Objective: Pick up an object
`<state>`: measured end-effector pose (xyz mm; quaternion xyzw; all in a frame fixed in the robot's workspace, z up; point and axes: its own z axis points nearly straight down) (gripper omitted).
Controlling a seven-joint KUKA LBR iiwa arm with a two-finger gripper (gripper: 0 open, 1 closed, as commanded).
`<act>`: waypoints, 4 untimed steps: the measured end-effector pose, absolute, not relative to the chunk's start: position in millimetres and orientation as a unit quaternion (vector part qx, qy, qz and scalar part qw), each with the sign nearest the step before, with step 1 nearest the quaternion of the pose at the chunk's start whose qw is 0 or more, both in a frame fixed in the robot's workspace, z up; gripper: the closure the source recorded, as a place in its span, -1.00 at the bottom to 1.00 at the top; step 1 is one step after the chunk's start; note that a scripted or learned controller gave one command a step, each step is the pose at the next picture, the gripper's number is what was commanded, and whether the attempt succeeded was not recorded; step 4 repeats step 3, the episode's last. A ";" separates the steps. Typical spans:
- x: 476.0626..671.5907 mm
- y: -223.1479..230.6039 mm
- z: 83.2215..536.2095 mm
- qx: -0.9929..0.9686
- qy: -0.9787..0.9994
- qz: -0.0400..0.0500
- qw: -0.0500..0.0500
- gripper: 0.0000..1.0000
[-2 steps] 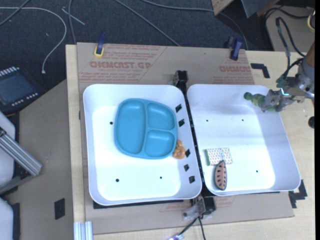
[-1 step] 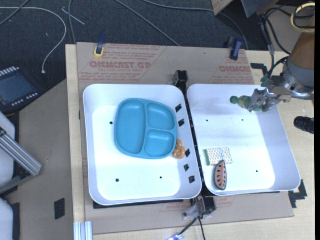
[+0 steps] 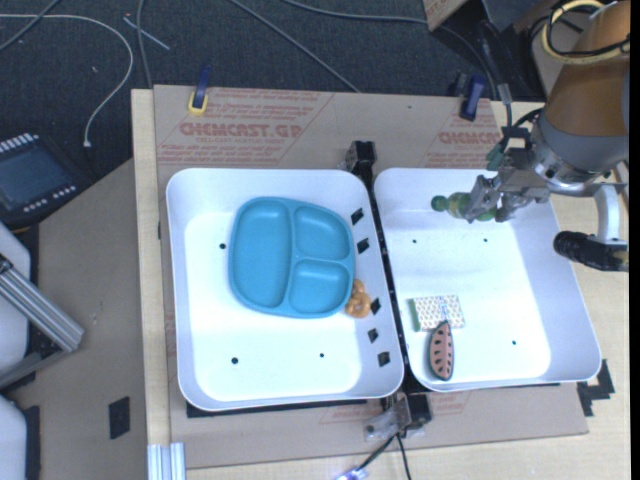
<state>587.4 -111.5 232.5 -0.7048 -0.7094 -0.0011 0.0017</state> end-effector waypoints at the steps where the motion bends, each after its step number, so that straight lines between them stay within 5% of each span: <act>1: 568.5 -60.0 230.0 -0.706 -0.708 0.000 0.002 1.00; 3: 551.5 46.4 221.7 -0.705 -0.709 0.000 0.003 1.00; 4: 551.5 46.4 221.7 -0.705 -0.709 0.000 0.003 1.00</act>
